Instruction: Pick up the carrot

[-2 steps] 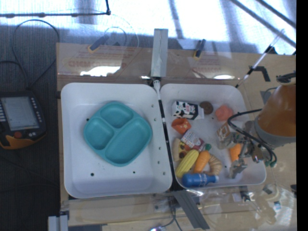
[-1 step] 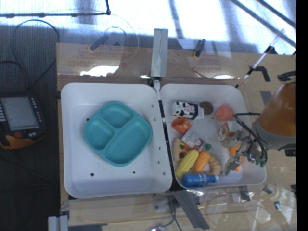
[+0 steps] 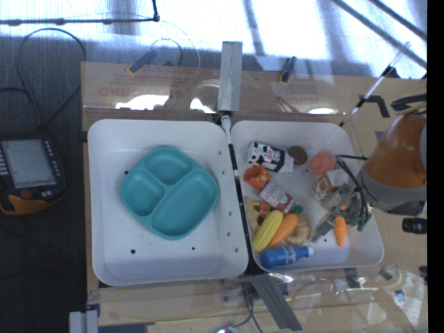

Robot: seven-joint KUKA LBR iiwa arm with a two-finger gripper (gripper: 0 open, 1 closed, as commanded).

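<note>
An orange carrot (image 3: pixel 287 227) with a green top lies in the right bin (image 3: pixel 361 259), pressed against a yellow corn cob (image 3: pixel 267 230). My gripper (image 3: pixel 333 222) hangs low over the right part of this bin, about a hand's width to the right of that carrot. A second, smaller orange carrot-like piece (image 3: pixel 339 232) sits right at the gripper's lower end, touching or nearly touching it. The arm's grey and orange wrist (image 3: pixel 395 161) reaches in from the right edge.
The right bin also holds a blue bottle (image 3: pixel 286 256) at the front, a black-and-white carton (image 3: pixel 267 156), a red packet (image 3: pixel 276 196), a red-orange piece (image 3: pixel 255 177), a pink block (image 3: pixel 322 162) and a brown ball (image 3: pixel 297 155). A teal divided plate (image 3: pixel 170 191) lies in the left bin (image 3: pixel 104 255).
</note>
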